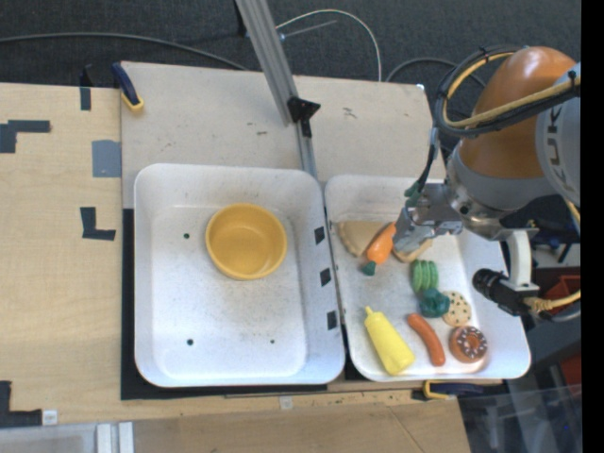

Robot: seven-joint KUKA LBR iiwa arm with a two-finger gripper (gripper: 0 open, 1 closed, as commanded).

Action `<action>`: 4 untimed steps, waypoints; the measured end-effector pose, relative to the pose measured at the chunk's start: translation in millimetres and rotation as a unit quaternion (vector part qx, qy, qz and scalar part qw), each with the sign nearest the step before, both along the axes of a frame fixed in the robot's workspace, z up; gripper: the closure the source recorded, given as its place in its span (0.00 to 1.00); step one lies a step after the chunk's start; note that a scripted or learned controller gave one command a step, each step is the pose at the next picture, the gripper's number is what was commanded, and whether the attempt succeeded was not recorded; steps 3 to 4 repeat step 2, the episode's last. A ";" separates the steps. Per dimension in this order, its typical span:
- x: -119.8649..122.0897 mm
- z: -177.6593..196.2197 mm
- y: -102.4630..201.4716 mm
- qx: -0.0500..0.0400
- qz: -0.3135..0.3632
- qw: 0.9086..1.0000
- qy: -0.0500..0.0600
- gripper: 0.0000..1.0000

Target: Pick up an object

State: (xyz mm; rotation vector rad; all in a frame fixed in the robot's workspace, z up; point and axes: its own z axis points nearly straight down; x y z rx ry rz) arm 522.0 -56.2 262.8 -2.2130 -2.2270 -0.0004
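Hand (418, 226) hides the fingers — and part of the bread slice (351, 235).

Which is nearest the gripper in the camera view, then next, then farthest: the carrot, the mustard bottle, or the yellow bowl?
From the gripper:
1. Carrot, just to its left in the right bin.
2. Mustard bottle, toward the right bin's front edge.
3. Yellow bowl, across in the left bin.

Bowl (246, 241) in left bin (160, 347); right bin (505, 361) w/ carrot (379, 246) far, bottle (388, 341) & sausage (427, 339) near, donut (468, 344) rightmost.

Grey arm (557, 149), orange band (yellow-black cables looped)
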 end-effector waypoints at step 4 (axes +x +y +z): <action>18.6 -9.3 107.1 0.000 0.000 1.000 0.000 1.00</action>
